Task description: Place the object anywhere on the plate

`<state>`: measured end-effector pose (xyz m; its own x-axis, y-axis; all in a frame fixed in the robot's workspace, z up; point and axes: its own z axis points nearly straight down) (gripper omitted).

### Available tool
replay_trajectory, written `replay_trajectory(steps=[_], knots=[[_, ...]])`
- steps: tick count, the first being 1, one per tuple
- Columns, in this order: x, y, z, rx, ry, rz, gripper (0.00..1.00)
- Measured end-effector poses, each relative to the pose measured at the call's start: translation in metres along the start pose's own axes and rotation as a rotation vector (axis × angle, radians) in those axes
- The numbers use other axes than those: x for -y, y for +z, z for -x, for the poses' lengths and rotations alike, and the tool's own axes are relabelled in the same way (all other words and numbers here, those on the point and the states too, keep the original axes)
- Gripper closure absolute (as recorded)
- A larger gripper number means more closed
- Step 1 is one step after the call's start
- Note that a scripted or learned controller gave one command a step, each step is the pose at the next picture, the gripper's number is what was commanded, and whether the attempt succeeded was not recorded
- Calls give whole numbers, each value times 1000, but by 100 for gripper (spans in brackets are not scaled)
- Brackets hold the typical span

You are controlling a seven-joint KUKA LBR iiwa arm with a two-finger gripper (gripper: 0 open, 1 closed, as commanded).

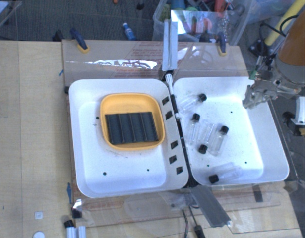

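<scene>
A yellow plate [130,99] rests in the left white bin [88,172]. On it lies a dark grey ribbed block [131,128], flat and inside the rim. Several clear vials with black caps are scattered in the right white bin [264,148]: one near the back [193,102], a cluster in the middle [208,137] and one at the front [224,173]. My gripper [251,98] hangs over the right bin's back right part, apart from the vials and far from the plate. I see nothing held in it.
A row of black tabs [172,133] runs along the divider between the bins. A clear tub of mixed items [207,6] stands behind the bench. Blue clamps [80,41] sit at the back edge. Cables hang by the arm [293,53] at the right.
</scene>
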<state>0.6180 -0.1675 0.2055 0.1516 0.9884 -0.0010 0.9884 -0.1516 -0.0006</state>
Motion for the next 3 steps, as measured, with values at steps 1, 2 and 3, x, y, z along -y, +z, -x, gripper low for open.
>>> replay_trajectory(steps=[1, 2, 3], knots=[[-55, -41, 30, 1, -157, 4, 100], [-57, -124, 47, 3, -415, 7, 100], [-57, -187, 47, 4, -711, 9, 100]])
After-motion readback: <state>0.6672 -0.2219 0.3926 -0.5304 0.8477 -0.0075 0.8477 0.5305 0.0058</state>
